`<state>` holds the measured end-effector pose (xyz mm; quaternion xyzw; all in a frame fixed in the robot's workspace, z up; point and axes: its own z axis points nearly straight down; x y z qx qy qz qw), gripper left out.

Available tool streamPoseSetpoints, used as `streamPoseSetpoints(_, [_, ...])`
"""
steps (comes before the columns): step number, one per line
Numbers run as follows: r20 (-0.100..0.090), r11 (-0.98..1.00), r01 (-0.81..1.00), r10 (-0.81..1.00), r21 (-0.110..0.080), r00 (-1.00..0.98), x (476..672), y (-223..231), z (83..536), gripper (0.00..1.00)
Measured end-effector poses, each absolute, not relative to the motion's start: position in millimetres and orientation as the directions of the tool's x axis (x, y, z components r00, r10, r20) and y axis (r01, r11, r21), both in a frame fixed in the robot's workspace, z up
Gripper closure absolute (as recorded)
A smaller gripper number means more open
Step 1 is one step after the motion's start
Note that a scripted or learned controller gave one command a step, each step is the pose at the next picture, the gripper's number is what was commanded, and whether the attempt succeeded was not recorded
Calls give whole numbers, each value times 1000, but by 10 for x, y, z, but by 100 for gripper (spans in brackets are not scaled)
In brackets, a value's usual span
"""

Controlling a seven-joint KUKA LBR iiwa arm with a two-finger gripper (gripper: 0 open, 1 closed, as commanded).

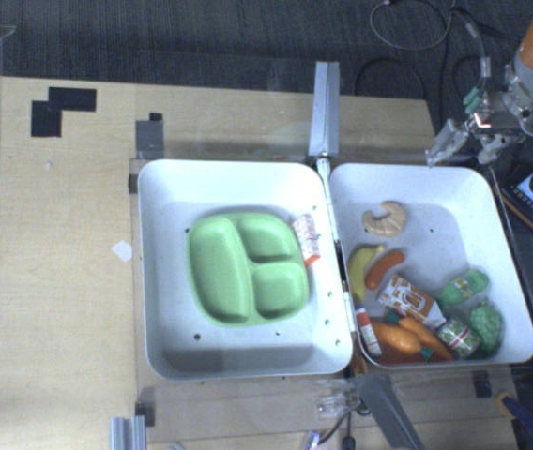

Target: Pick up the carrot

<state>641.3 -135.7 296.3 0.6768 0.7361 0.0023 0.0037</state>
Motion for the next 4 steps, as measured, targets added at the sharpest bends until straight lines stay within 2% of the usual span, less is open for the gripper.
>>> streamPoseSetpoints(1, [-2, 315, 949, 949, 4, -315, 5998, -1307, 2278, 0])
streamPoseSetpoints(2, [-4, 576, 817, 818, 5, -576, 5353, -1238, 1743, 0])
streamPoseSetpoints(3, [-13, 580, 815, 815, 13, -580, 4923, -993, 907, 0])
streamPoseSetpoints(4, [-4, 471, 882, 882, 7, -471, 5842, -696, 1864, 0])
